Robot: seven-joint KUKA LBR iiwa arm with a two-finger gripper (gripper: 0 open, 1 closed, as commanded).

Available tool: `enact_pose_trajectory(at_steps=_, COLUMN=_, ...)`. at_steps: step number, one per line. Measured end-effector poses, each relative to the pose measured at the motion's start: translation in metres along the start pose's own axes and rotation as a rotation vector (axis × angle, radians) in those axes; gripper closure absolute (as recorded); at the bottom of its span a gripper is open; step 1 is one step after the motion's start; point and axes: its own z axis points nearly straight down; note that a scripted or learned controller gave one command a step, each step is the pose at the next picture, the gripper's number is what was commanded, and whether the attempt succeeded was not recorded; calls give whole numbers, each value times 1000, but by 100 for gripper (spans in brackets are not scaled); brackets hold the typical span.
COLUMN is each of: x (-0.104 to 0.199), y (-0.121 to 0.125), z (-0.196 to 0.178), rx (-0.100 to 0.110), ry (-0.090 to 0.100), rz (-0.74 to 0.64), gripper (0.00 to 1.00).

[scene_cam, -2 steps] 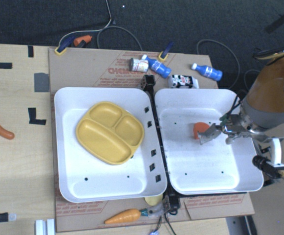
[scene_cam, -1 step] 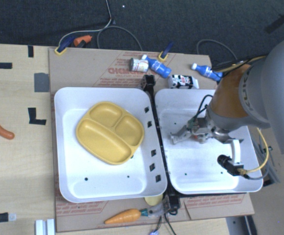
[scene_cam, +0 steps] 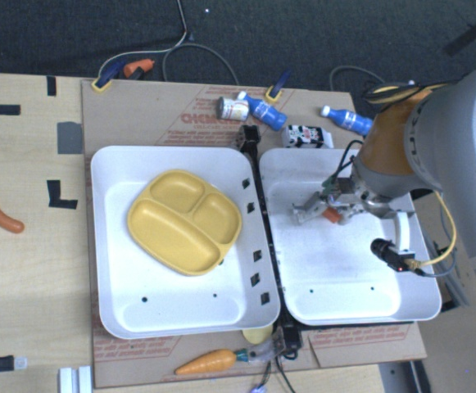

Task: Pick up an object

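I see the end effector (scene_cam: 318,209) low in the right bin (scene_cam: 344,293) beside a small orange object (scene_cam: 333,215); grip unclear. It looks light, and I'd pinch across its middle.

You were looking at a robotics lab bench. Two white bins (scene_cam: 111,244) sat clamped on a cardboard sheet (scene_cam: 197,117) over a pale wooden table (scene_cam: 24,285) marked with black tape. Toy food lay scattered: a sausage (scene_cam: 2,214) at the left, a carrot (scene_cam: 205,363) near. Loose cables (scene_cam: 180,23) crossed dark carpet (scene_cam: 319,15) at the far side.
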Motion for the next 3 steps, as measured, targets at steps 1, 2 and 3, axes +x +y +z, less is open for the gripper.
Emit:
enact_pose_trajectory(at_steps=1, x=-15, y=43, z=0, rx=-2, ry=-2, rz=-1, gripper=0)
enact_pose_trajectory(at_steps=2, x=-15, y=43, z=-11, rx=-5, ry=-5, rz=-2, gripper=100)
enact_pose_trajectory(at_steps=3, x=43, y=79, z=-86, rx=-4, ry=-1, rz=-3, gripper=100)
